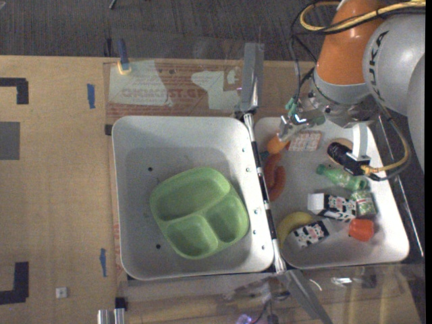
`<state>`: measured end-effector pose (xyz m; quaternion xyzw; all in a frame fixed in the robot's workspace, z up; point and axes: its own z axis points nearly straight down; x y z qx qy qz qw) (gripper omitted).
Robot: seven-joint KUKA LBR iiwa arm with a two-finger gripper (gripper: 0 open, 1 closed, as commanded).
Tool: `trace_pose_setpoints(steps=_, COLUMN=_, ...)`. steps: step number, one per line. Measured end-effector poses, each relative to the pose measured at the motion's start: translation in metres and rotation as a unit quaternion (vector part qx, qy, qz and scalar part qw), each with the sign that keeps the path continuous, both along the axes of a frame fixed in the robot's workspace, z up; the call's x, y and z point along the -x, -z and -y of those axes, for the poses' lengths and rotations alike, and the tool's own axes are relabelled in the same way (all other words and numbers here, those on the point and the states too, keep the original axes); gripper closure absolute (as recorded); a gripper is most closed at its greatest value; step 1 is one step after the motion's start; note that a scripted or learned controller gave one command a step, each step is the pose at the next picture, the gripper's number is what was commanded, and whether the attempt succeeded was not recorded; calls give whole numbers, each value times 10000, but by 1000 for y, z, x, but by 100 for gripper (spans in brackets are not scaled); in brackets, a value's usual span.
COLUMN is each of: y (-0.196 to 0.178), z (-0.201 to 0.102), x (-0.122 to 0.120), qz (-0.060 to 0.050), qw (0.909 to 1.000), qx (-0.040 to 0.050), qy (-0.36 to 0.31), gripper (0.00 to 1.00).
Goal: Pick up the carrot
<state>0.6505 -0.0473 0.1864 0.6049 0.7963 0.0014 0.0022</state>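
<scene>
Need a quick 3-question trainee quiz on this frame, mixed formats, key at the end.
1. True or false: the green divided plate lies in the left bin.
2. Which is nearest the gripper? A) the orange carrot B) the yellow banana C) the green bottle
3. Fill in: the red sausage lies along the right bin's ____ wall, as the camera sees it.

Key: 1 true; 2 A; 3 left
</scene>
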Motion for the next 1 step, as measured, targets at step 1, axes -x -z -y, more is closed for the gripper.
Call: trace_pose_setpoints(steps=1, y=-54, z=28, x=-17, qz=11, qw=9884, qx=16, qy=-1516, gripper=100)
